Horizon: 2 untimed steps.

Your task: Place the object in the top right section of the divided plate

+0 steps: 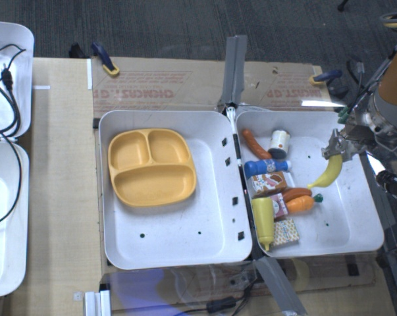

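Observation:
A yellow banana [328, 172] hangs in the right bin [356, 236], and its upper end sits between the fingers of my gripper [338, 153], which is shut on it. The gripper stands near that bin's right wall, below the grey wrist. The yellow divided plate [152, 166] lies in the left bin [178, 242], toward its back left. Its top right section [167, 147] holds nothing. The plate is far to the left of the gripper, across the wall between the bins.
Along the right bin's left side lie a sausage [254, 143], a white can [279, 141], a blue bottle [267, 167], a snack packet [269, 184], a carrot [300, 204] and a yellow mustard bottle [264, 221]. A grey post [234, 71] rises behind the bins.

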Tool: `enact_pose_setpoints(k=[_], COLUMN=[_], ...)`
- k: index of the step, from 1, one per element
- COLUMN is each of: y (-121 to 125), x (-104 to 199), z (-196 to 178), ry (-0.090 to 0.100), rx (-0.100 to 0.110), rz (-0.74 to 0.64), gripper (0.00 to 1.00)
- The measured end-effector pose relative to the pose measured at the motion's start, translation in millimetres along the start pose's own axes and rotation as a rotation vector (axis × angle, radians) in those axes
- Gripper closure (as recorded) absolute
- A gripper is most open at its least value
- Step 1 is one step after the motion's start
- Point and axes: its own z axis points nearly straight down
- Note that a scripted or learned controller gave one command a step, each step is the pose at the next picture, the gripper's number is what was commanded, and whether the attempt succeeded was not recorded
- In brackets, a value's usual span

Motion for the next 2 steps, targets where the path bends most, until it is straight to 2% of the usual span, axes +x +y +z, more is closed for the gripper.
enact_pose_setpoints(k=[1, 2], y=[36.6, 40.0], x=[-57.7, -60.2], z=[-31.8, 27.7], ry=[0.0, 0.001], rx=[-0.001, 0.0], rz=[-0.01, -0.215], gripper=[1.0, 1.0])
